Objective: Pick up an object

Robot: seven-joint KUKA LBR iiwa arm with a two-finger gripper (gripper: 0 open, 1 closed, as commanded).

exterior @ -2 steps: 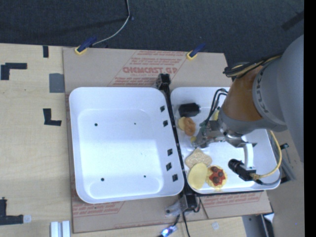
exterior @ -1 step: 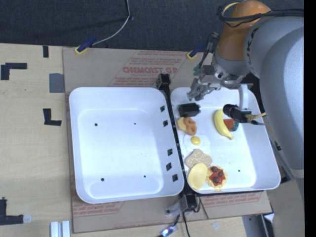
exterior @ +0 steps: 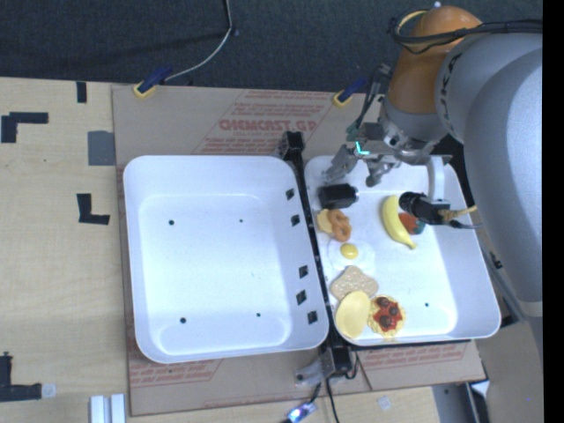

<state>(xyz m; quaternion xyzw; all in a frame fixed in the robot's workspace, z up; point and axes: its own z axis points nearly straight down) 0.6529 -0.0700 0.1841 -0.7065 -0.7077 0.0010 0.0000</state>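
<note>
The grey arm (exterior: 502, 148) is reaching in from the right side of the view, its bulky body filling the upper right. The orange band (exterior: 432, 47) is sitting above the wrist, which is pointing down and to the left. The gripper (exterior: 337, 196) is hanging low at the far left corner of the right bin (exterior: 458, 320), close to the edge shared with the left bin. Its dark tip is facing downward; whether the tip is touching anything below is not clear.

grey arm's gripper (exterior: 339, 188) low over right white bin (exterior: 458, 311) | curved yellow banana (exterior: 394, 223) just beside | left white bin (exterior: 211, 263)
</note>
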